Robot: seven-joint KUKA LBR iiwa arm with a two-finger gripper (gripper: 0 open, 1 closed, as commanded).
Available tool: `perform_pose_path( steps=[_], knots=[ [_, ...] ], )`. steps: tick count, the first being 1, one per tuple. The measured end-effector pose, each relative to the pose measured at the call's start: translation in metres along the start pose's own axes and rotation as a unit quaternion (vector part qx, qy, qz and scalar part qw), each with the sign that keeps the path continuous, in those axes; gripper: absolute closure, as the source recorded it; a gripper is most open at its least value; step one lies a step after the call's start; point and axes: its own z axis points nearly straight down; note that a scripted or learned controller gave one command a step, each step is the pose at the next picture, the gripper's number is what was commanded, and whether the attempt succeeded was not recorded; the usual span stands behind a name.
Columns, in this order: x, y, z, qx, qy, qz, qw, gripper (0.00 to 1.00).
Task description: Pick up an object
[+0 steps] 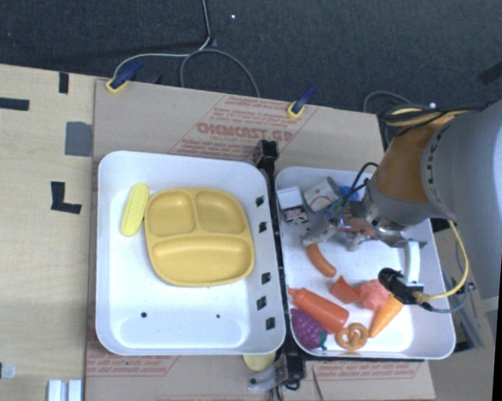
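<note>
My gripper (334, 227) hangs low over the upper middle of the right bin (429, 339), under the orange-banded wrist. Just below it lies a small orange sausage (320, 260). Further toward the front of that bin are a red-orange piece (319, 307), a bunch of purple grapes (308, 331), a pretzel (352, 336), an orange carrot (386, 314) and a pink-red piece (361, 292). I see nothing held by the gripper.
The left bin (112, 314) holds a yellow divided plate (200, 236) and a yellow corn cob (133, 209) beside it. White tags (289, 198) lie at the right bin's back left corner. A black cable end (398, 282) hangs near the carrot.
</note>
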Motion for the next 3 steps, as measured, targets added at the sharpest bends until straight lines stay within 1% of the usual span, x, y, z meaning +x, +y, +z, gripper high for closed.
perform_pose_path(
  steps=[1,2,3],
  knots=[
    [0.004,0.058,0.004,0.024,-0.001,-0.006,0.9997,0.0],
    [-0.011,0.064,0.006,0.029,0.006,-0.006,0.9996,0.0],
    [-0.012,0.063,-0.002,0.031,0.003,-0.005,0.9995,1.0]
  ],
)
